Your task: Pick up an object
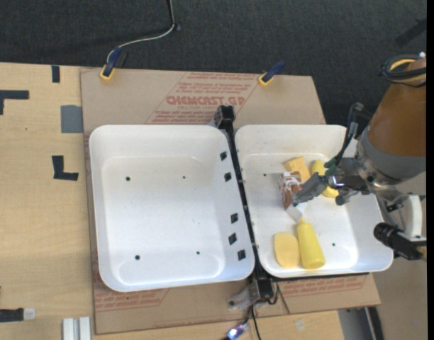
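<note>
The right bin holds several small items. A yellow block lies near its middle, with a brown and white wrapped piece just below it. A small yellow object is partly hidden by the gripper's body. Near the front wall lie a yellow cylinder and a flat yellow piece side by side. My gripper hangs low over the bin's middle, open. One dark finger reaches toward the wrapped piece and the other finger points right. Nothing sits between them.
The left bin stands beside the right one, with a black divider between them. Both rest on a cardboard sheet held by clamps. The arm's orange band looms over the right bin's right edge.
</note>
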